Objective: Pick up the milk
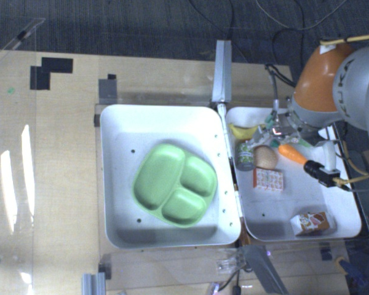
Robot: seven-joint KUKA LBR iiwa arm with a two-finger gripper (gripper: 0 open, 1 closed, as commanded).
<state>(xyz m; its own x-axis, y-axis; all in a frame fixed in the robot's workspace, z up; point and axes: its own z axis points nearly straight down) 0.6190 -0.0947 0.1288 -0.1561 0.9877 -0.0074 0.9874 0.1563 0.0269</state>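
At the far side of the right bin [350,223], toward twelve o'clock, my pincer [275,128] hangs low over a crowded cluster of groceries. I cannot tell how my pincer is set, wide or narrow; the view is too cluttered there, and I see nothing clearly gripped.

The milk, as I judge it, is the small brown-and-white carton [312,223] lying on its side near the bin's five o'clock corner, well apart from my pincer. It sits untouched on the bin floor, so I reckon the pick-up is not yet done: reaching it, closing on it and lifting are all left.

Around my pincer the right bin holds a banana [243,131] at eleven o'clock, a green-capped can [245,157] just below it, a brownish round potato-like thing [265,157] beside the can, a carrot [292,153] toward two o'clock, and a red-and-white packet [268,179] near the middle.

The left bin [120,134] on the bench carries a green divided plate [175,183] with three compartments, with nothing in them that I can see.
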